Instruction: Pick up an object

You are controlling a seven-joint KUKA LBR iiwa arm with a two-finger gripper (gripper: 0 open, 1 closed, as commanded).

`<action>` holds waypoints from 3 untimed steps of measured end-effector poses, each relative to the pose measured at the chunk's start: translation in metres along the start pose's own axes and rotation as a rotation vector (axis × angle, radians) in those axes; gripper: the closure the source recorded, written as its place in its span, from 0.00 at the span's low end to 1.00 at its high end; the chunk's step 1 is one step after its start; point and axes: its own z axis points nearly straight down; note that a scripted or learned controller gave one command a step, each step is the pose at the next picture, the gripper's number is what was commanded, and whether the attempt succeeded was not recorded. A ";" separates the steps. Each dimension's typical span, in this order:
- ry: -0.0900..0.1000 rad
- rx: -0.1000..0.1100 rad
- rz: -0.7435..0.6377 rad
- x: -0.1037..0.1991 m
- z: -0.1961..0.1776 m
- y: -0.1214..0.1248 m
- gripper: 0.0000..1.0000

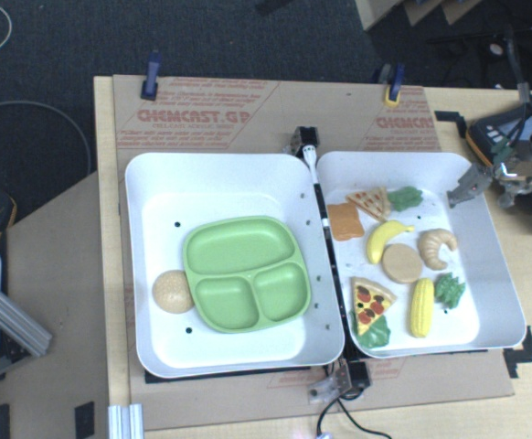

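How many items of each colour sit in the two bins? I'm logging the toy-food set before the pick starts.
Green: 3, the divided tray and two leafy pieces
Yellow: 2, banana and corn
Tan or brown: 5, two round cookies, croissant, waffle wedge, orange-brown slab
Multicolour: 1, pizza slice
Total: 11
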 end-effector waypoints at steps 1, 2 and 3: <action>0.009 0.019 0.001 0.051 0.110 -0.084 0.00; 0.000 -0.002 0.002 0.047 0.093 -0.077 1.00; 0.005 -0.001 -0.013 0.165 0.079 -0.074 1.00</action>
